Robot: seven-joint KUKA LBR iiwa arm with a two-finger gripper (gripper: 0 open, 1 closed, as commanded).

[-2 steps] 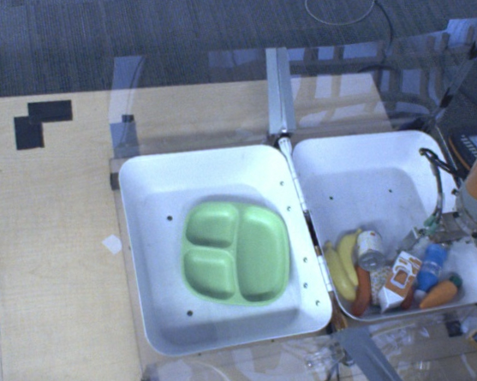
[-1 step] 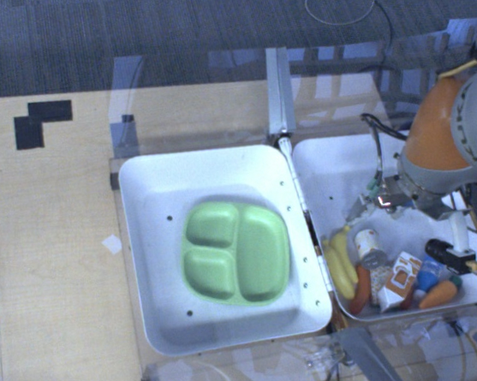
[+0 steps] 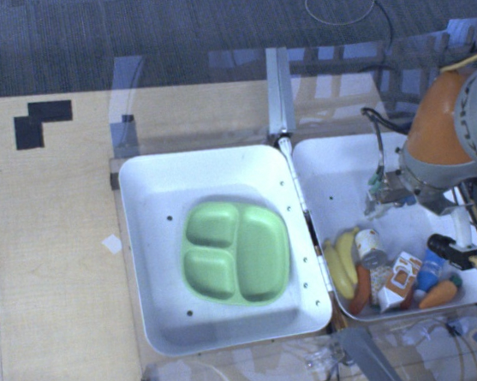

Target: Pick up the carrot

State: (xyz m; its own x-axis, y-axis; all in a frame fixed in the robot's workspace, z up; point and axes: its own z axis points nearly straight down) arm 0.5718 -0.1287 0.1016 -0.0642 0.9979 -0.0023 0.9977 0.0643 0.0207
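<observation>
The carrot is a small orange piece lying in the front right corner of the right bin, beside a carton. My gripper hangs over the middle of that bin, behind and to the left of the carrot and well apart from it. Nothing shows in the gripper. The grey arm with its orange band reaches in from the right above the bin's right side.
Along the right bin's front lie a yellow banana, a reddish sausage, a small can, an orange and white carton and a blue item. The left bin holds a green divided plate.
</observation>
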